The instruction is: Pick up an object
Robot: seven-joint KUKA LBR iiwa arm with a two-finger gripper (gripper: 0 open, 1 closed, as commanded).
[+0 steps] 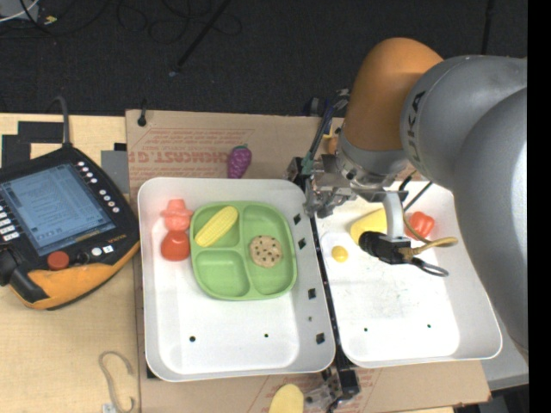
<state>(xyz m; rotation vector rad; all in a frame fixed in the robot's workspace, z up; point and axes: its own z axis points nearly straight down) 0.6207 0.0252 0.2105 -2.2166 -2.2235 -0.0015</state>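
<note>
Gripper (323, 198) low over far-left corner of right bin (405, 317), close to the wall shared with left bin (224, 334); clenched or released, cannot tell, the wrist hides it. Nothing seen in its grasp. Likeliest targets sit just beside it: yellow wedge (370, 224) and fried-egg toy (339, 252), with an orange-red piece (421, 224) further right. The spot probably suits a drop onto that cluster, though the bin wall crowds any reach to the left. Left bin holds a green divided plate (225, 275) with corn cob (214, 224) and cookie (266, 250), and a pink-and-red figure (176, 231) touching its left rim. Purple grape toy (239, 160) lies beyond the bins; teach pendant (60, 222) on the surface far left, well apart.
</note>
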